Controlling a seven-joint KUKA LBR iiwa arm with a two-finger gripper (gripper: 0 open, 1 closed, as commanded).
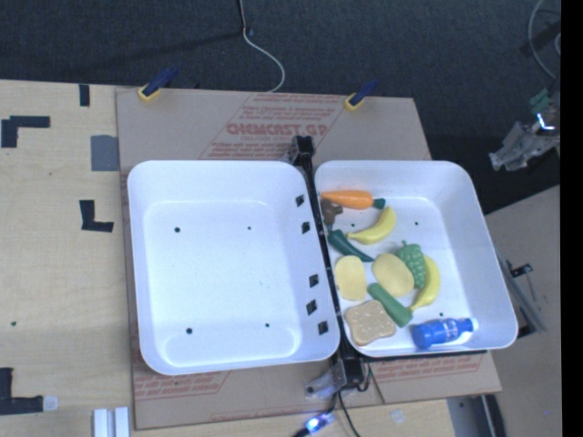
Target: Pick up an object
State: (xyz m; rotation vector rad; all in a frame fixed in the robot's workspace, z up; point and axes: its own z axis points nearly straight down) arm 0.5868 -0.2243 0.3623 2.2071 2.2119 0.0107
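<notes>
How wide the gripper [526, 146] stands cannot be told: it is a small, blurred grey shape at about two o'clock from the right bin [460, 182], outside the rim and well apart from everything in it. Nothing can be made out in its grasp.

The things to pick all lie in the right bin, crowded toward its left half. At eleven o'clock an orange carrot [346, 198] lies crosswise near the divider, with a small brown piece [330, 211] just beside it. A yellow banana [376, 228] curves just below the carrot's tip. Near nine o'clock a dark green strip [348, 244] lies at a slant. Below it, around the bin's middle, sit a yellow round piece [350, 278] and a paler yellow slab [393, 274]. A lumpy green piece [413, 262] touches the slab at its three o'clock side. A second yellow curved piece [430, 285] hugs the lumpy piece. A green stick [390, 305] runs toward six o'clock, touching a tan bread slice [368, 323] at seven o'clock. A blue bottle [444, 332] lies on its side at five o'clock against the near wall.

The left bin [146, 182] sits at nine o'clock from its neighbour, the two touching along the divider.
</notes>
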